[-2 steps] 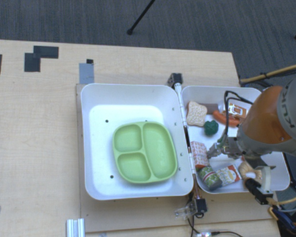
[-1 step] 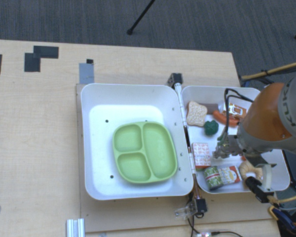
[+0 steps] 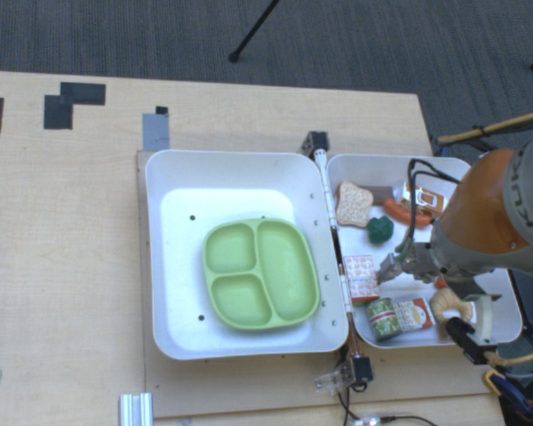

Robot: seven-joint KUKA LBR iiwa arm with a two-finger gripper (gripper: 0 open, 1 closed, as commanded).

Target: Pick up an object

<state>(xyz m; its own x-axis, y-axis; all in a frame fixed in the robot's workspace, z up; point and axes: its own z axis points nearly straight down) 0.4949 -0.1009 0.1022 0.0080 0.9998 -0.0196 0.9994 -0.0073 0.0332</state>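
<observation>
In the camera view, the gripper (image 3: 393, 267) hangs low in the right bin (image 3: 513, 319), its fingers narrowly apart with nothing visibly between them, above the red-and-white packet (image 3: 360, 276) against the wall at the bin's nine o'clock. A green can (image 3: 384, 319) sits at about six o'clock of it, and broccoli (image 3: 379, 229), bread (image 3: 354, 204) and a carrot (image 3: 397, 209) lie toward twelve. The packet looks flat and wedged against the wall, so the fingers could slide off it, or bump the can.
</observation>
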